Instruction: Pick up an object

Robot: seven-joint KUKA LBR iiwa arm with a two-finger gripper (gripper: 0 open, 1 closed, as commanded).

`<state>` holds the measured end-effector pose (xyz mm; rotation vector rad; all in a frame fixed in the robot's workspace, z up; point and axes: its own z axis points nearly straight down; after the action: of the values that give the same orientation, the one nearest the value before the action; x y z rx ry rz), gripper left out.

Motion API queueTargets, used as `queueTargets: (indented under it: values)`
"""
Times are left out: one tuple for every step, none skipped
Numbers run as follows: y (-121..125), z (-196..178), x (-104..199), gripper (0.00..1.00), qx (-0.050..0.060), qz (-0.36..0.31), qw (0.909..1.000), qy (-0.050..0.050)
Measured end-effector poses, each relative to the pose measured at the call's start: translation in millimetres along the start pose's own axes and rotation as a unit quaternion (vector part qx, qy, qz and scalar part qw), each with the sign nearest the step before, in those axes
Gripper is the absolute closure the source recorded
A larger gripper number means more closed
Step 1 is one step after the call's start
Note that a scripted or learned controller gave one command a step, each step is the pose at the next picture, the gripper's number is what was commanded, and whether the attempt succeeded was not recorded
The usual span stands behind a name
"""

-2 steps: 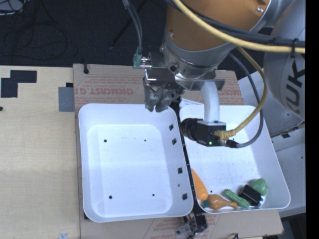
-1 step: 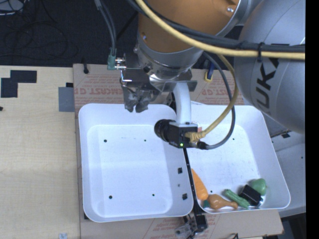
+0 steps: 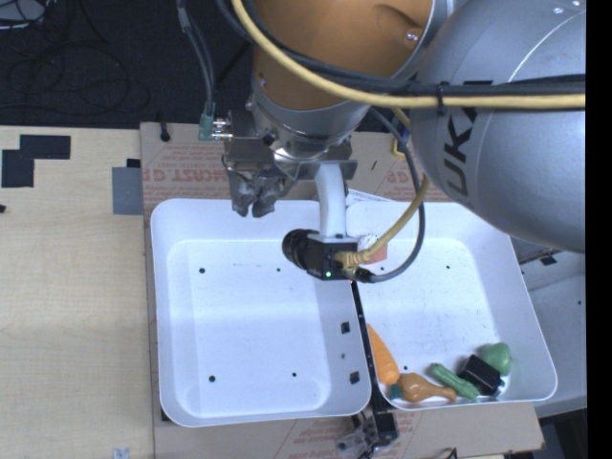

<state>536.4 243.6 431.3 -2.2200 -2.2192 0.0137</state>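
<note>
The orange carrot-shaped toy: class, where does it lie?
The orange carrot-shaped toy lies in the right white bin, at its near-left corner beside the divider.

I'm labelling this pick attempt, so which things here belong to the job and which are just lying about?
Job:
- gripper, above the left bin's far edge
- orange carrot-shaped toy
- tan toy
- green pieces
- black block
- right bin

Lying about:
- left bin
- cardboard sheet
- black shapes
</note>
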Motion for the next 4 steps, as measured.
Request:
queueTargets:
  values:
    - [16, 80, -4, 1.00, 0.002, 0.000, 1.0000, -0.001]
    - [32, -86, -46, 1.00, -0.012, 0.002, 0.9999, 0.004]
    - [13, -58, -91, 1.00, -0.001, 0.002, 1.0000, 0.001]
    - [-23, -74, -19, 1.00, -0.002, -0.005, 1.0000, 0.003]
